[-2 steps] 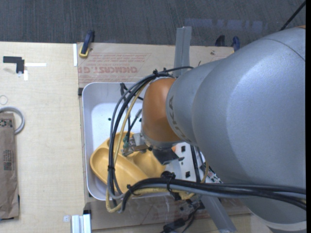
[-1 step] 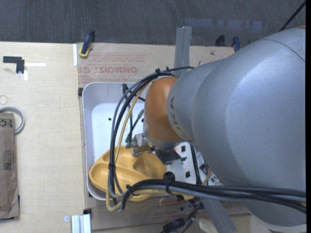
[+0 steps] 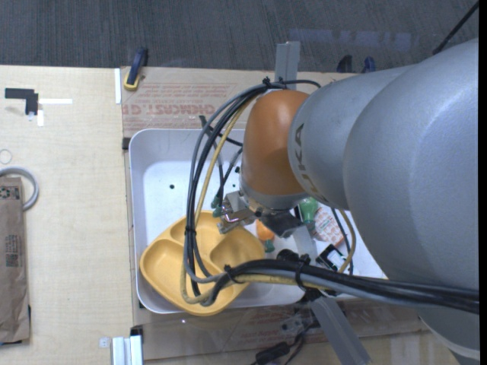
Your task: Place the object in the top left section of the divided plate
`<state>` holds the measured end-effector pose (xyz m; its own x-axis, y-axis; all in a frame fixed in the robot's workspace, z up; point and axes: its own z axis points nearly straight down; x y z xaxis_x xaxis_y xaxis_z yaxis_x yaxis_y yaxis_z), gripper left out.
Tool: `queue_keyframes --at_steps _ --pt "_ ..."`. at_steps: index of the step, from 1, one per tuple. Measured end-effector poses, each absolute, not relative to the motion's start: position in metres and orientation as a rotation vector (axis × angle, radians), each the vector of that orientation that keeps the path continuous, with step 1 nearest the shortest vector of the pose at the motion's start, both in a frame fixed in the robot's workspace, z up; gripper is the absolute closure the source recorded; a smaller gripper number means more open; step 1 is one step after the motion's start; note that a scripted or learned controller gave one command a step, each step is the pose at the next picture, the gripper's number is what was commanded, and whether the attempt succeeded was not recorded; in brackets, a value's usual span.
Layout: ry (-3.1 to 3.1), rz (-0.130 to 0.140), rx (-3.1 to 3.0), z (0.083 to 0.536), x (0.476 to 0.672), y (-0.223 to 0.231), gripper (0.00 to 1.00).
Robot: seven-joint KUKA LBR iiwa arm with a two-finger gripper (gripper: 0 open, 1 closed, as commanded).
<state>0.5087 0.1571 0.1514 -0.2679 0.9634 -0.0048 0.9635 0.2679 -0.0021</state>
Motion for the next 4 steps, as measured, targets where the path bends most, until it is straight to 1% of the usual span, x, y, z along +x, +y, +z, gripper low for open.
queue_keyframes --at_steps 1,2,3,4 --pt "2.399 -0.008 2.021 0.101 0.480 0.167 1.00" --pt "1.979 -0.015 2.440 0.192 0.477 0.109 1.00" --pt "1.980 -0.011 2.439 0.189 0.563 0.025 1.00" --pt "1.957 -0.011 2.458 0.189 0.567 0.089 1.00"
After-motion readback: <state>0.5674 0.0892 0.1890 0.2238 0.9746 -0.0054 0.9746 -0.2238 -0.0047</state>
